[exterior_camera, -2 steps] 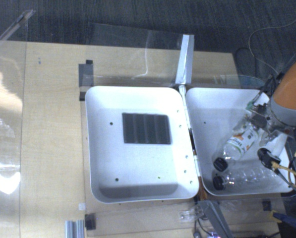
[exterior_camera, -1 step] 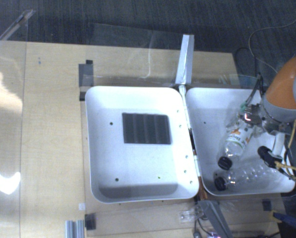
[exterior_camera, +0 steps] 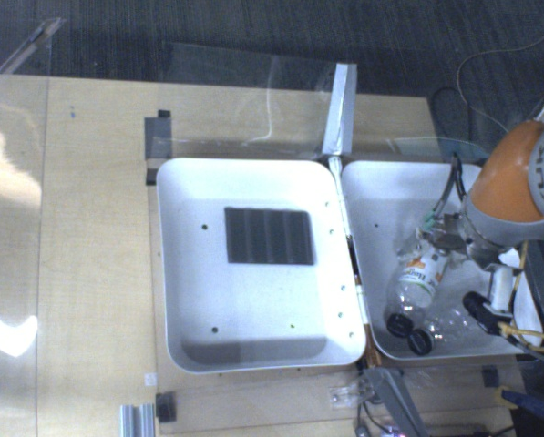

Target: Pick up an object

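No text, brand or number can be read. The clear plastic bottle (exterior_camera: 419, 276) in the right bin (exterior_camera: 381, 209) wears a white label with an orange patch, but any print on it is too small and blurred to read.

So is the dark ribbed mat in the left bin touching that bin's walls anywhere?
Apart. The camera view shows the dark ribbed mat lying flat mid-floor of the left bin, with bare white floor visible all around it between its edges and the walls.
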Tool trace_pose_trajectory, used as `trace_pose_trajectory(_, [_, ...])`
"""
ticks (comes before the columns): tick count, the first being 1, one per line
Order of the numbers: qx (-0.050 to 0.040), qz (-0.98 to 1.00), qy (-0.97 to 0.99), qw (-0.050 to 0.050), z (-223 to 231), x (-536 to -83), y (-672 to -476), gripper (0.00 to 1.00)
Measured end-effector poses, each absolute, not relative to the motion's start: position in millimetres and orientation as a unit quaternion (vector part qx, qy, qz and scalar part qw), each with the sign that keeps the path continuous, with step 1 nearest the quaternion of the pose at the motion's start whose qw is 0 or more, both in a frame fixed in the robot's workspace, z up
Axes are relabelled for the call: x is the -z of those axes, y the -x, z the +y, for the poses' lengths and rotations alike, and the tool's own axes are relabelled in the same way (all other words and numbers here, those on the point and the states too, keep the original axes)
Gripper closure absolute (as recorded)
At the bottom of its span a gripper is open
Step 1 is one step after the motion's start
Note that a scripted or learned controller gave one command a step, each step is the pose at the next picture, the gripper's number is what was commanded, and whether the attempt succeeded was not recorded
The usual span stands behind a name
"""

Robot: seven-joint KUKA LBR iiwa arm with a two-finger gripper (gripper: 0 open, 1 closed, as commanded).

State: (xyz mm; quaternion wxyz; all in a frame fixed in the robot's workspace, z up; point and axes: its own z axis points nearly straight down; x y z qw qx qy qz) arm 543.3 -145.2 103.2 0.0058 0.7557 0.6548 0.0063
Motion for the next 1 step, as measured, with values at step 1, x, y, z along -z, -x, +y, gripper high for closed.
trace_pose_trajectory(1, [-0.0088,0.713,-0.701,0.015,-118.0,-97.4,-569.9,0.0])
